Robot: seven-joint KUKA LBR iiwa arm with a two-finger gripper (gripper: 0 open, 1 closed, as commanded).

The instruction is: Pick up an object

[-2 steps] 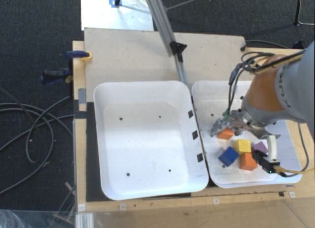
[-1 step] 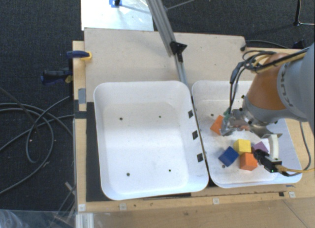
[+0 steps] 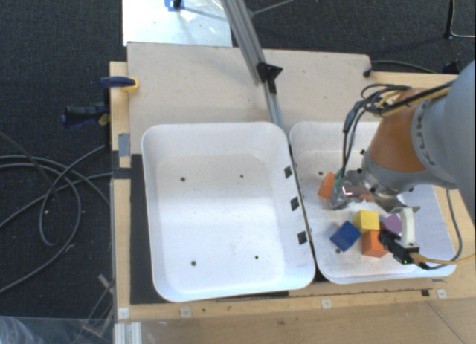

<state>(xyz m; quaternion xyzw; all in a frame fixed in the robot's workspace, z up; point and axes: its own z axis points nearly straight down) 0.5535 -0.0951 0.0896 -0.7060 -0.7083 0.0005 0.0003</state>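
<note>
Unlabelled white bins (image 3: 223, 142), pincer (image 3: 341, 195) beside orange block (image 3: 326, 185), right bin.

blocks (image 3: 357, 232) in right bin (image 3: 312, 149) | claw (image 3: 343, 195) above them | left bin (image 3: 216, 209) beside

Blue clamp (image 3: 83, 115) (bench's left edge), cables (image 3: 44, 186)

Small coloured blocks (image 3: 357, 229) in right bin (image 3: 312, 142)
</note>
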